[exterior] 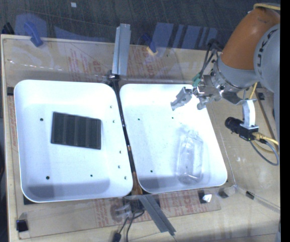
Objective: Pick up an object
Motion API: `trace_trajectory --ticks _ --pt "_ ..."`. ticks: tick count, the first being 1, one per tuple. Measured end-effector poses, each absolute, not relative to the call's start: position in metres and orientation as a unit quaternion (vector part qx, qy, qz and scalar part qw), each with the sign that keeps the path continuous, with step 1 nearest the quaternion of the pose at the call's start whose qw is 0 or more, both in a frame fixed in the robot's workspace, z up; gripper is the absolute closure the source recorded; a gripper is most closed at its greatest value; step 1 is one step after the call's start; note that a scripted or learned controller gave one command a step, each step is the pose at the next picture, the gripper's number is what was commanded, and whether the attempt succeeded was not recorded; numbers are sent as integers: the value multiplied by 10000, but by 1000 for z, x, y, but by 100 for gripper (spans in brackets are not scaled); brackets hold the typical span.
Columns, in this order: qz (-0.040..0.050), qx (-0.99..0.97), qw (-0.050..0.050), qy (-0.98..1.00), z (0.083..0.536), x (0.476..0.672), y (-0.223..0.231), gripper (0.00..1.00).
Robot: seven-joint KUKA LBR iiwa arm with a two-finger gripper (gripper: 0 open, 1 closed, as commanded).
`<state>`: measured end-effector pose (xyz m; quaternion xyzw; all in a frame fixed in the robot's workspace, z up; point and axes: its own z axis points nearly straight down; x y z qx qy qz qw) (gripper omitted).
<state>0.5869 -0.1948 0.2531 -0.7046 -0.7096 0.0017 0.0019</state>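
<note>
- Two white bins: the left bin (29, 100) holds one dark ribbed mat (76, 130).
- The right bin (150, 135) holds one clear plastic bottle (189, 158), lying near its right wall.
- One gripper (191, 99) hangs over the far right corner, fingers spread, holding nothing.

Two shallow white bins side by side; dark ribbed rectangular pad (76, 130) lies in left bin (29, 100); clear plastic bottle (189, 157) lies in right bin (150, 135), near its right wall; two-finger gripper (191, 99) over right bin's far right corner, behind bottle.
</note>
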Motion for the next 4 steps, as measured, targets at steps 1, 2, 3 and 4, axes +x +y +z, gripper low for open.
trace_trajectory --ticks 1,2,3,4 --pt "15 -8021 23 -5971 276 544 -211 0" --pt "10 -7630 22 -6464 276 522 -196 0" --pt "0 -7511 -6 -6602 316 495 -202 0" --pt "-1 -7578 -6 -6525 333 493 -202 0"
